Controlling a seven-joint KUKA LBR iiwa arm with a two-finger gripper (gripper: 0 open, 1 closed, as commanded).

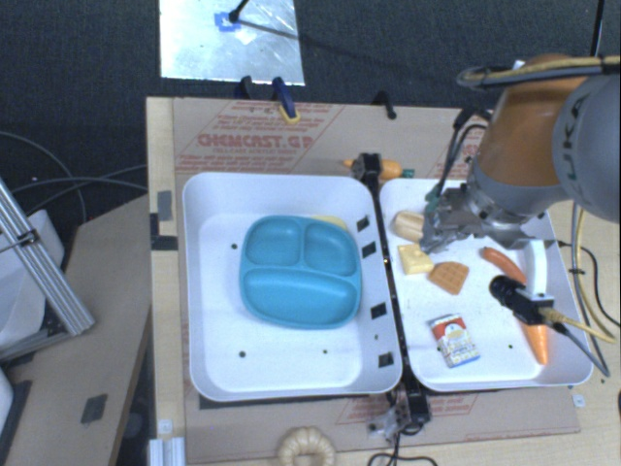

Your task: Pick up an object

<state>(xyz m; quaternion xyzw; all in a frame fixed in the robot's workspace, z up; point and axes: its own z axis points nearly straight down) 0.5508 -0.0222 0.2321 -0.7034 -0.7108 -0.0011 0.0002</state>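
**Approach advice for a pick in the right bin**

Nearest the camera, on the floor of the right-hand shallow white bin (pixel 500 362), lie a small red-and-white carton (pixel 454 340) and an orange toy carrot (pixel 537 344). Both are well apart from the tool.

Further in, a round tan waffle-like biscuit (pixel 449 278) sits just beside a pale yellow cheese-like wedge (pixel 415 259). A red-orange sausage-shaped piece (pixel 504 261) lies off to their right.

Beyond these the gripper (pixel 439 229) hangs low over the bin, close to the wedge and to a beige roll-shaped piece (pixel 408 224). I cannot tell whether it is set wide or narrow, and nothing can be seen held in it.

The wedge or the roll looks the likeliest target, since both lie near the tool by the bin's inner wall. To do this well:

- Settle on one piece and centre squarely over it before descending.
- Come straight down rather than at a slant.
- Keep clear of the wall.
- If taking the wedge, mind the biscuit, which is close enough to be nudged or caught along with it.
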